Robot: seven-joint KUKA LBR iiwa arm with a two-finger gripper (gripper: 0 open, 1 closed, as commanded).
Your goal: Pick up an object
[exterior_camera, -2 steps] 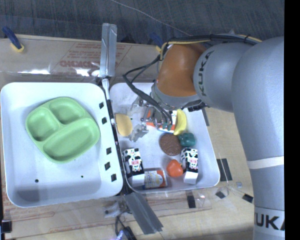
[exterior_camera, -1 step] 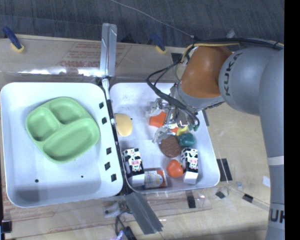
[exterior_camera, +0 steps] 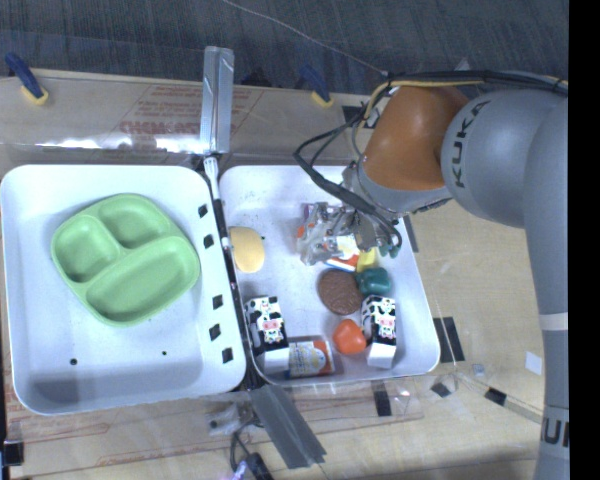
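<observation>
Reaching into the right-hand bin: we see the grey KUKA arm (exterior_camera: 500, 158) with its orange band come in from the right, its metal two-finger gripper (exterior_camera: 325, 233) low over the bin's middle.
Jaws: we cannot tell how they stand; the fingertips blur into the clutter under them.
Task's things: a cluster of small toys lies in the right half of the shallow white right bin (exterior_camera: 280, 183), directly under and just below the gripper.
Nearest the gripper: a small red, yellow and white jumble (exterior_camera: 348, 258) touches the fingertip area; we cannot make out separate pieces.
Just below that: a round brown disc (exterior_camera: 338, 291) lies flat, with a dark green rounded piece (exterior_camera: 374, 280) touching its right side.
Front right corner: a white cow-print carton (exterior_camera: 381, 323) stands beside a small orange-red ball (exterior_camera: 349, 337).
Front left: a second cow-print carton (exterior_camera: 266, 323) sits near the divider, with a small orange-labelled jar on its side (exterior_camera: 305, 356) just beside it.
Left side of the same bin: a pale yellow rounded object (exterior_camera: 247, 249) lies apart from the cluster.
Neighbouring bin: we see a light green plastic divided plate (exterior_camera: 125, 258) lying in the shallow white left bin (exterior_camera: 30, 368).
</observation>
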